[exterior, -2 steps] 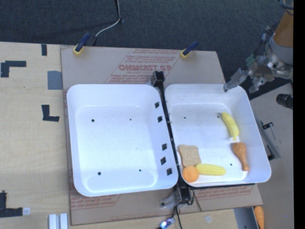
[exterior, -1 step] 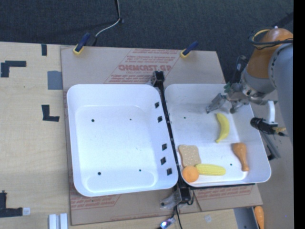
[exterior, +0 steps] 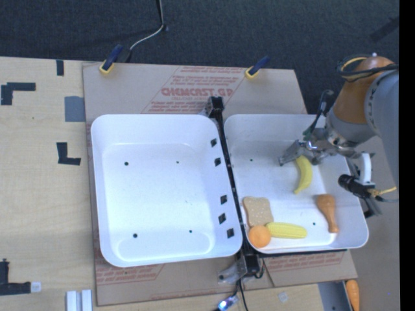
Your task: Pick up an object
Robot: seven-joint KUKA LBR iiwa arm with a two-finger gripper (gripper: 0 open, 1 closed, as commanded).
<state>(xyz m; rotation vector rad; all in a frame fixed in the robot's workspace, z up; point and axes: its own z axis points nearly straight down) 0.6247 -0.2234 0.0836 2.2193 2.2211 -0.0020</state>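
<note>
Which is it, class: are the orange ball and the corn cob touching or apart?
Touching. The camera view shows the orange ball pressed against the corn cob's left end, no gap between.

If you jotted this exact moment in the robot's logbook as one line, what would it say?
end effector: right bin, above banana | grasp: unconfirmed | also in bin: bread slice, orange, corn, drumstick

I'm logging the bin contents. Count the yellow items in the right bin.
2. A curved yellow banana lies near the bin's middle, just below the gripper. A yellow corn cob lies at the near edge, beside the orange ball. The arm may hide more.
</note>
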